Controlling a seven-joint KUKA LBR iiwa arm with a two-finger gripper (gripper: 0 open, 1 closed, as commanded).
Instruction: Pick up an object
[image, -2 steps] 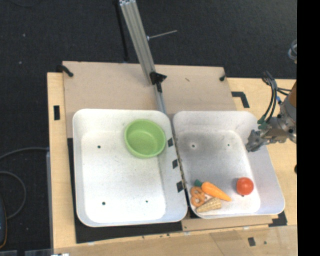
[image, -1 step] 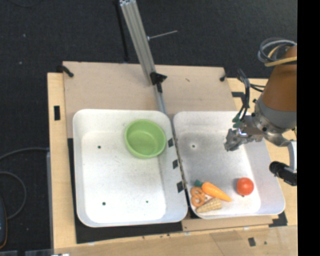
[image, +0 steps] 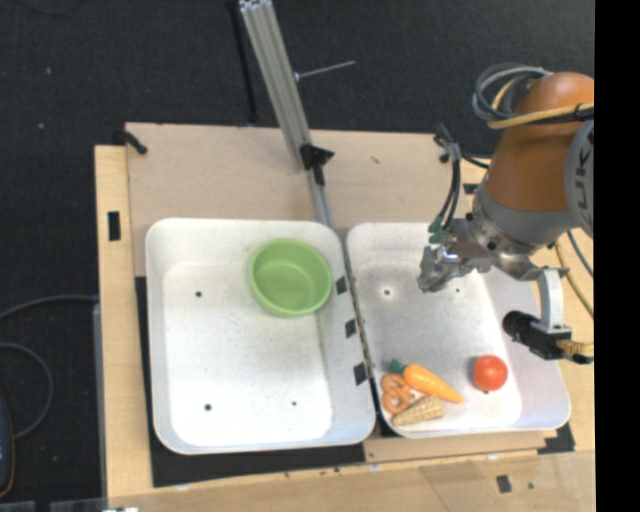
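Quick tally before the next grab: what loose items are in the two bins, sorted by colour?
Green: 1, the bowl in the left bin
Orange: 2, the carrot and the pretzel in the right bin
Red: 1, the tomato
Pale yellow: 1, the corn cob
Total: 5

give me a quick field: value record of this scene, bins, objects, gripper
left bin: shallow white bin holding a green round plastic bowl near its top right
right bin: shallow white bin with toys at its near edge
toys: orange plastic carrot, red round tomato, orange pretzel-shaped piece, pale yellow corn cob
gripper: two-finger gripper over the right bin's upper part, apart from the toys
held: nothing seen
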